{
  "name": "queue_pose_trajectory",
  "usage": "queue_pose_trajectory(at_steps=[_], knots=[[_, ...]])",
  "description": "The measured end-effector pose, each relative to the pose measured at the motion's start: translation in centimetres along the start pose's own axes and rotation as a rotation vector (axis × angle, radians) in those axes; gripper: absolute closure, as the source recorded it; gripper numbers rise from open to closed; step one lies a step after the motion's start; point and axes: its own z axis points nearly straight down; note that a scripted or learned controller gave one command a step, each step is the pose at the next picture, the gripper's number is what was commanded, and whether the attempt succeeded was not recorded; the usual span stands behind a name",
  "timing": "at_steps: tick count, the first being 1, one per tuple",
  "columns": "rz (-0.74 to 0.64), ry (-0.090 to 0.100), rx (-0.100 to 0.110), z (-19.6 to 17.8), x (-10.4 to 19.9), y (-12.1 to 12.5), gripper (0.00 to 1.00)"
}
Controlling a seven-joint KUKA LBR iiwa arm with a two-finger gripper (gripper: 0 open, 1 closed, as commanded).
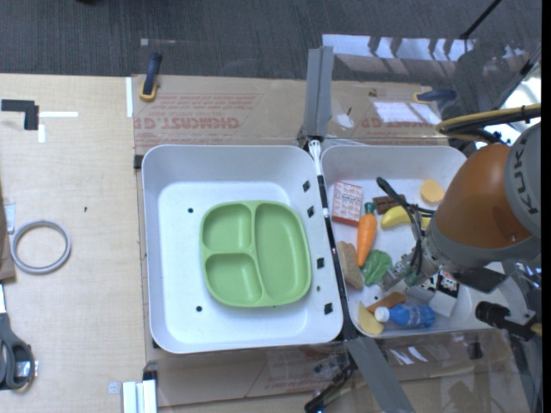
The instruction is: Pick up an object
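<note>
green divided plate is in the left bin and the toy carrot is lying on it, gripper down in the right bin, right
Not quite. The camera view shows the toy carrot lying in the right bin, not on the green divided plate. The plate is in the left bin, and the gripper is down in the right bin.

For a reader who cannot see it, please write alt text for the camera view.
The gripper of a grey-and-orange arm reaches into the right bin, low among toy food: a carrot, a banana, a red box and a blue bottle. The left bin holds a green divided plate.
</note>
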Motion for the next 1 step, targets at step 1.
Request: queue_pose_trajectory(at_steps=[1], knots=[[0.301,-0.002,0.000,-9.13,3.65,1.99,1.00]])
